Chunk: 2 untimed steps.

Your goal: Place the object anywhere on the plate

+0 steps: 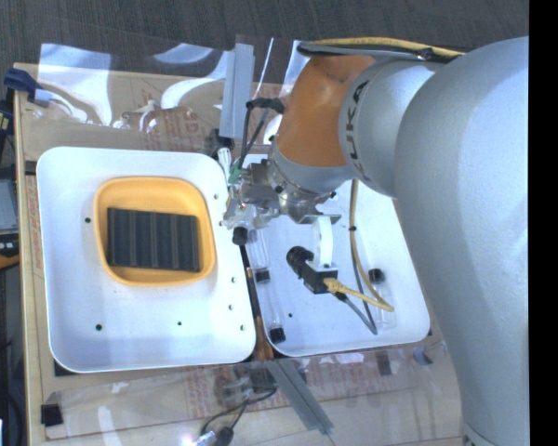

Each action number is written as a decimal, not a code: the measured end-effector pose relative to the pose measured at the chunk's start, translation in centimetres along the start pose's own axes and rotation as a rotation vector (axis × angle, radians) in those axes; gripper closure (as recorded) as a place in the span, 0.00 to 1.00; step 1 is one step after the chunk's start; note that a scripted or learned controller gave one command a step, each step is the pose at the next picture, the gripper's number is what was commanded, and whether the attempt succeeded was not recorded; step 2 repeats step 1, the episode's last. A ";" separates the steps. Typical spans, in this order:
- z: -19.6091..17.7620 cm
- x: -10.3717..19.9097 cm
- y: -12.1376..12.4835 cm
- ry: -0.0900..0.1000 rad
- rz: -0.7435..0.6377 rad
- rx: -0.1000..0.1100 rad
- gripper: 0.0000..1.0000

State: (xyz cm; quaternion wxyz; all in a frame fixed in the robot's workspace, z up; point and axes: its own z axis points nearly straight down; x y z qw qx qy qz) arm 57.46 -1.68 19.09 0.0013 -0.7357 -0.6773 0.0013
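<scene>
Camera view: my arm (428,147) bends over the right bin (402,316), gripper (243,215) state unclear; ribbed black block (155,240) on rounded yellow plate (151,191).

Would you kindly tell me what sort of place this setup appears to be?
Probably a robotics lab bench: a grey-and-orange KUKA arm hangs over the right white bin, and a yellow plate sits in the left white bin.

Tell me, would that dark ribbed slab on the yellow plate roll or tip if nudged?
Probably neither: the dark ribbed slab lies flat and wide, so it would likely slide rather than roll. The raised rim of the yellow plate would probably stop it. Its straight, even grooves suggest something stiff, though I can't be sure.
</scene>
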 end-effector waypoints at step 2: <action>0.0 -0.1 0.0 0.000 0.001 -0.001 0.00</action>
